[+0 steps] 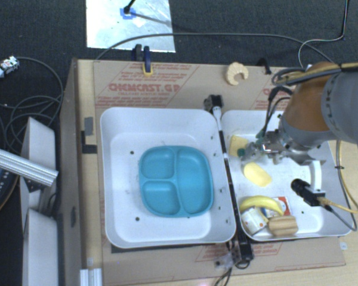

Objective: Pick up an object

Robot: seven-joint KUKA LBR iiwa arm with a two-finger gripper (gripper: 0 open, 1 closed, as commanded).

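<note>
arm (322, 109) – reaches in from right over right bin (328, 228) | gripper (246, 152) – low near bin's left wall, beside yellow wedge (237, 143); finger gap – cannot tell | lemon (257, 174) just below gripper | banana (262, 204), cup (254, 220), wood block (282, 225) at front edge | blue plate (175, 180) in left bin (113, 159)

Fixed overhead camera, slanted down, both bins (167, 121) framed

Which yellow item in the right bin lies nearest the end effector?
The yellow wedge, just left of the end effector; the lemon and banana lie farther off.
</note>
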